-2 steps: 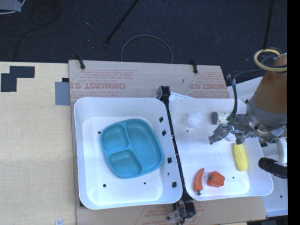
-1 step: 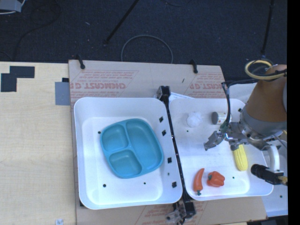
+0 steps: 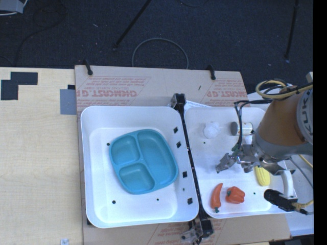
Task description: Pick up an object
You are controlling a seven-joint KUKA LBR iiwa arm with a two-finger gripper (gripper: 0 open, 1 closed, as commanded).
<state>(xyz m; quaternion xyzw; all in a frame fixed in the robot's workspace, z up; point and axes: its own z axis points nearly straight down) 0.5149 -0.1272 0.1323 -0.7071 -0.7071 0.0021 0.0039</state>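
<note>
From the camera above, two shallow white bins sit side by side on the surface. The left bin [image 3: 97,137] holds a blue divided plate [image 3: 143,160], lying flat near its middle. The arm [image 3: 283,124] reaches in from the right, over the right bin [image 3: 204,198], with its gripper [image 3: 226,163] low above the bin floor, roughly at the bin's centre. Nothing shows between the fingers, though whether they are spread or closed I cannot tell. In that bin, a red chili pepper [image 3: 217,195] lies near the front wall, an orange bell pepper [image 3: 235,195] just beside it, and a yellow corn cob [image 3: 262,176] is partly tucked under the arm. A small white object [image 3: 211,130] rests toward the back.
</note>
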